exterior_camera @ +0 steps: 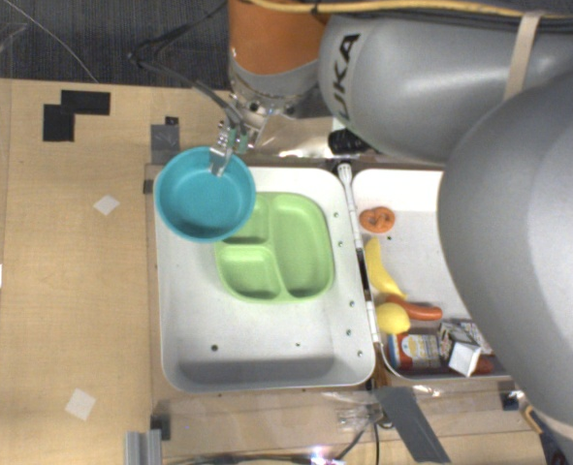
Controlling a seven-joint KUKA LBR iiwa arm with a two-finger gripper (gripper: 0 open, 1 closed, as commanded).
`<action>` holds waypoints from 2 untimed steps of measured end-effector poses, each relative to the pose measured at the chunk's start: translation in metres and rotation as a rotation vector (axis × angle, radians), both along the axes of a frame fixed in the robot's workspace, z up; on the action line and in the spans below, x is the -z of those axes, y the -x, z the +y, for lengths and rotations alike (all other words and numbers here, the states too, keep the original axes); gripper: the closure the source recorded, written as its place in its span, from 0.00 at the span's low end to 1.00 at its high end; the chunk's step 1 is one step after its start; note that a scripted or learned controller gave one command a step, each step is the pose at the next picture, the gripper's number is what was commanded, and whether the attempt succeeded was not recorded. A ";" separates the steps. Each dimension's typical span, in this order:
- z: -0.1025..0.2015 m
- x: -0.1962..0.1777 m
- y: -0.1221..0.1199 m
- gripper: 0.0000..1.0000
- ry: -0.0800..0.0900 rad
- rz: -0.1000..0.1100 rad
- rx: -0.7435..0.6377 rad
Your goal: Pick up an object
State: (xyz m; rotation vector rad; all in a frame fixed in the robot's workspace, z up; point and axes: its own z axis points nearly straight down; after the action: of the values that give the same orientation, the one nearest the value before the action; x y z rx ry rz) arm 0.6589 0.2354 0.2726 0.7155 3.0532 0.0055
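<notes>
I am holding the blue bowl (206, 194) by its far rim, pinched between the closed fingers of the gripper (225, 153), above the left bin's (257, 356) far-left corner, partly over the green tray (276, 248), so only carrying it clear is remaining.

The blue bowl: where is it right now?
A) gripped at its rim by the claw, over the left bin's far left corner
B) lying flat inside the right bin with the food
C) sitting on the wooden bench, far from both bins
A: the claw pinches the blue bowl at its rim, above the left bin and partly over the green tray.
</notes>
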 end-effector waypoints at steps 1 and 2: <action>0.000 0.062 0.063 1.00 0.003 0.009 0.187; -0.060 0.005 0.040 1.00 0.002 0.000 -0.058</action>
State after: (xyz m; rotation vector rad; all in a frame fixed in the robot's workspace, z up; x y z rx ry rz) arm 0.6188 0.1756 0.2680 0.6271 3.0725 0.0018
